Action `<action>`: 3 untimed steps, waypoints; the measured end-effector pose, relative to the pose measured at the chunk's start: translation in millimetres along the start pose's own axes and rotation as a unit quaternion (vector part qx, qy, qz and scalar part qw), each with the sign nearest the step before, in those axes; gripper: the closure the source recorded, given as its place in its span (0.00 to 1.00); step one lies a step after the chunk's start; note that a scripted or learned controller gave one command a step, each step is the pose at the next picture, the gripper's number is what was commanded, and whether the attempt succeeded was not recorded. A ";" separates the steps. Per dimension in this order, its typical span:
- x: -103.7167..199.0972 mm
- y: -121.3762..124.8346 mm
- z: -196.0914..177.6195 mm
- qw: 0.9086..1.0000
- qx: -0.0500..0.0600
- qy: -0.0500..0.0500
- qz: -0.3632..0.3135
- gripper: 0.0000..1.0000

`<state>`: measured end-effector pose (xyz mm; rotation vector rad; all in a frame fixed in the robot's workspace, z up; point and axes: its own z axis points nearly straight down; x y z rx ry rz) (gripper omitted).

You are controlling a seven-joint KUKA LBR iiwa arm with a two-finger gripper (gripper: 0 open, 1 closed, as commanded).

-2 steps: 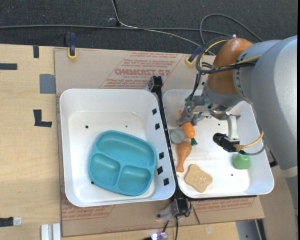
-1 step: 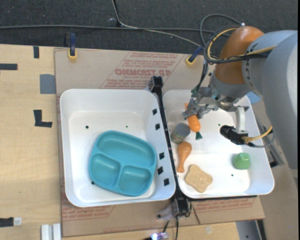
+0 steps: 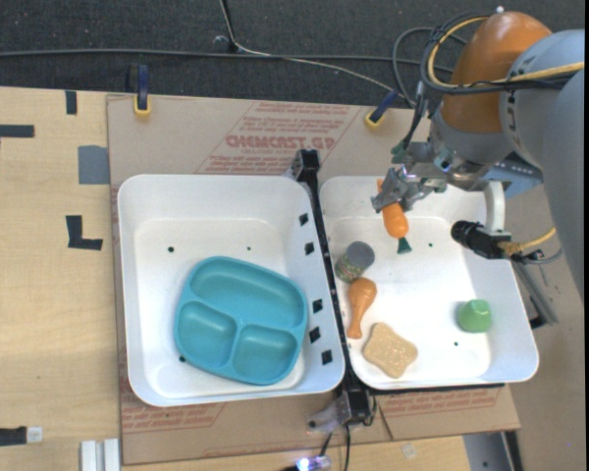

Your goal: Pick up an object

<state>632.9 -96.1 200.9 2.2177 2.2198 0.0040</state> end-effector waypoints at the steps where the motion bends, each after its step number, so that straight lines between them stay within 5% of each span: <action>1: -5.8 8.9 -49.4 1.000 0.000 0.000 0.000 1.00; 3: 98.7 -9.1 -42.7 1.000 0.003 0.001 -0.003 1.00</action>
